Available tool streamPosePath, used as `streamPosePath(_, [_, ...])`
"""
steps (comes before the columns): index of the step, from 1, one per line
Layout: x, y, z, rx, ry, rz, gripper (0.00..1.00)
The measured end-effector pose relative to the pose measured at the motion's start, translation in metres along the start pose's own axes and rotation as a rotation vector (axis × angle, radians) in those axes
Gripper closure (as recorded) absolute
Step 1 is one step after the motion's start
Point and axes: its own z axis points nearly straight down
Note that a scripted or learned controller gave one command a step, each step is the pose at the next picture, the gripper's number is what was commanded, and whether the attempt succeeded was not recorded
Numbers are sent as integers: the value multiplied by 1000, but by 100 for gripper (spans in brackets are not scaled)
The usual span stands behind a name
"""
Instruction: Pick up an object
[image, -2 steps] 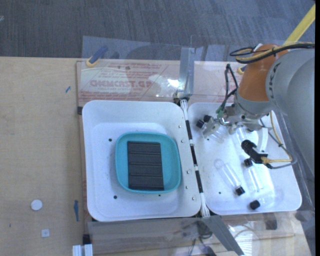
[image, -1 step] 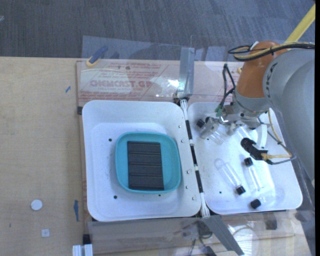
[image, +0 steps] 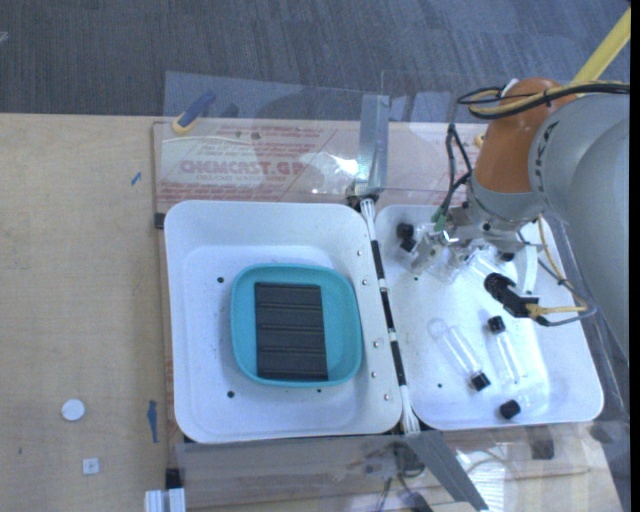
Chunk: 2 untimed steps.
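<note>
Grey arm (image: 590, 190) with orange band comes in from the right, over the right bin (image: 575, 400). Gripper (image: 447, 250) sits low over that bin's far left part; its metal parts are cluttered, so I cannot tell whether it is released or clenched, and nothing is visibly held in it. Small black piece (image: 405, 236) lies just left of the gripper, near the bin's far-left corner. Loose items are spread over the near half of the right bin, apart from the gripper: a clear tube (image: 456, 347) lying at a slant with its black cap toward the front, a second clear tube (image: 507, 358) just right of it with a black cap at its far end, and a black-capped clear piece (image: 512, 408) near the front edge. Left bin (image: 190, 260) holds a teal square dish (image: 245, 330), centred, with a dark ribbed block (image: 290, 330) lying flat inside it. Clear sheet with red lettering (image: 240, 165) lies behind the left bin. Small white disc (image: 73, 409) lies on the bench (image: 70, 250), well left of both bins.
</note>
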Motion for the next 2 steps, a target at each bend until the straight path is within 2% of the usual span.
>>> streamPosePath(1, [62, 15, -93, -49, -9, 32, 100])
streamPosePath(2, [119, 20, -124, -46, -9, 27, 100])
